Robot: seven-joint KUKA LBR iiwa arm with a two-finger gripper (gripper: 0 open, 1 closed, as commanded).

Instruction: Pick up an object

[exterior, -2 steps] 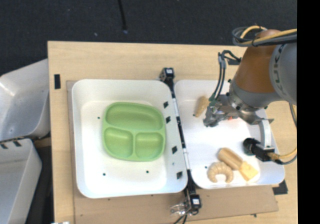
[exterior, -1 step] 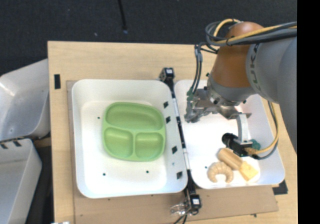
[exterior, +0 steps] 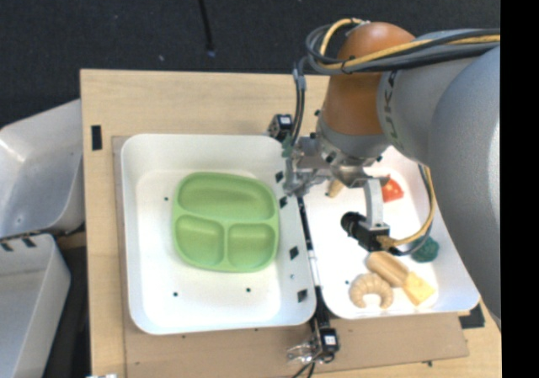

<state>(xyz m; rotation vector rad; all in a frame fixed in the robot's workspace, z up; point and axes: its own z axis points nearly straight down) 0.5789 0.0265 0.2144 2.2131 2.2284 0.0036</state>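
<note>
My gripper (exterior: 324,176) hangs below the orange band of the arm, over the top left part of the right bin (exterior: 337,284), close to the wall between the two bins. A small tan piece (exterior: 334,189) shows just under it; I cannot tell if it is held. Loose in the right bin lie a small red item (exterior: 392,191), a tan croissant (exterior: 371,290), a brown bread roll (exterior: 387,266), a yellow cheese wedge (exterior: 419,290) and a dark green item (exterior: 426,250).
The left bin (exterior: 152,300) holds a green divided plate (exterior: 226,220) at its middle. A black part with a yellow cable (exterior: 362,230) hangs from the arm over the right bin. The grey arm covers that bin's right side.
</note>
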